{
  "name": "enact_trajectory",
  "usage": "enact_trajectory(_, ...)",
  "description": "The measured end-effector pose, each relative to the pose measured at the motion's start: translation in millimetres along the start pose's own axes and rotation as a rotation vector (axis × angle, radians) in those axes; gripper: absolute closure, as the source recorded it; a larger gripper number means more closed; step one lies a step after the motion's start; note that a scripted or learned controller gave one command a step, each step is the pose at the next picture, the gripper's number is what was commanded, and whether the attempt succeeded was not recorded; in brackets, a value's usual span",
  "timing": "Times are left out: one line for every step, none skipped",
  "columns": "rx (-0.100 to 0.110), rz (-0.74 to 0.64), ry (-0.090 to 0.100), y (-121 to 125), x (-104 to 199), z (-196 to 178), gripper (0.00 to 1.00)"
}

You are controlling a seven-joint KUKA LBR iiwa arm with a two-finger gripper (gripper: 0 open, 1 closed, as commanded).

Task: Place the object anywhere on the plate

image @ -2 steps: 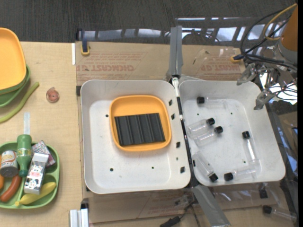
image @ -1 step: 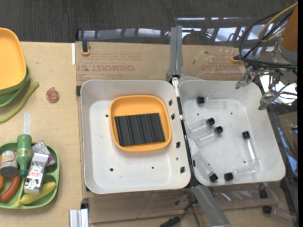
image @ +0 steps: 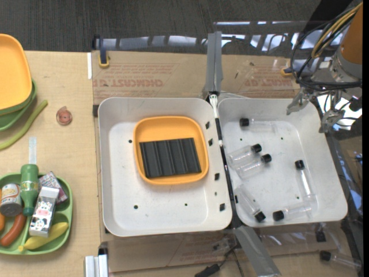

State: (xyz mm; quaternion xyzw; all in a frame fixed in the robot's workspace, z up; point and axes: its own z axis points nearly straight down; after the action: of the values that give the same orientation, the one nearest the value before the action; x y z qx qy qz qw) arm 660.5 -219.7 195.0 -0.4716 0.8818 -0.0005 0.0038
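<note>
Vials (image: 249,154) lie scattered in the right bin (image: 323,212) while the open, empty gripper (image: 314,113) hangs over its far corner; a clean grasp across one vial's middle should precede the plate (image: 171,127).

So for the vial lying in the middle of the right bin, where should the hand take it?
Grip the vial across its clear body, midway along, coming straight down from above. It lies flat and slanted on the bin floor, black cap to the upper right, so the fingers should close across the narrow width. A second vial lies close below.
</note>
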Motion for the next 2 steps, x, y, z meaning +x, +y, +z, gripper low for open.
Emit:
enact_trajectory(-0.002,-0.277,0.000,-0.2,1.0,8.0,0.00)
enact_trajectory(-0.004,-0.576,-0.001,0.1,0.8,3.8,0.00)
